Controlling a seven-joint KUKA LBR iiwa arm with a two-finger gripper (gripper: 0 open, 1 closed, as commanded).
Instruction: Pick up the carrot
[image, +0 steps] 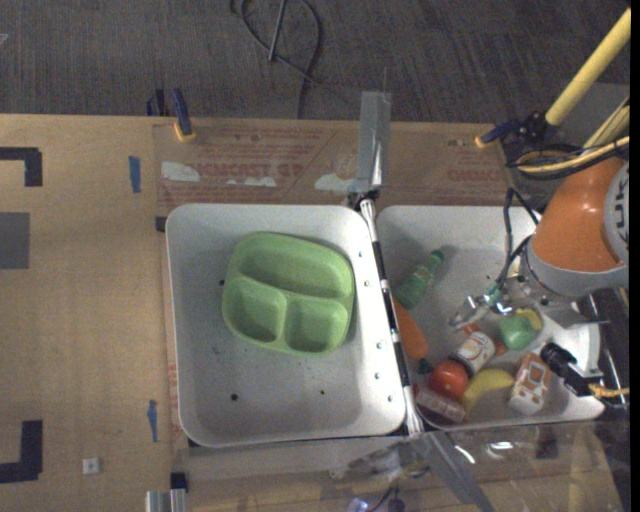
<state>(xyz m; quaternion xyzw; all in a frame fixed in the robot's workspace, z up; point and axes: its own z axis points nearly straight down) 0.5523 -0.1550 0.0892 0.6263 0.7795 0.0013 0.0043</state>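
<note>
The carrot (410, 336) is an orange stick lying lengthwise against the left wall of the right bin (455, 232), just below a green bottle (418, 279). My gripper (477, 307) hangs over the middle of that bin, to the right of the carrot and apart from it. It is open, with nothing between its fingers. The grey arm with its orange band (578, 225) reaches in from the right.
Crowded at the right bin's front are a red tomato (450, 380), a small sauce bottle (473, 352), a yellow banana (487, 386), a green fruit (520, 330) and a juice carton (528, 385). The left bin (200, 380) holds a green divided plate (290, 292).
</note>
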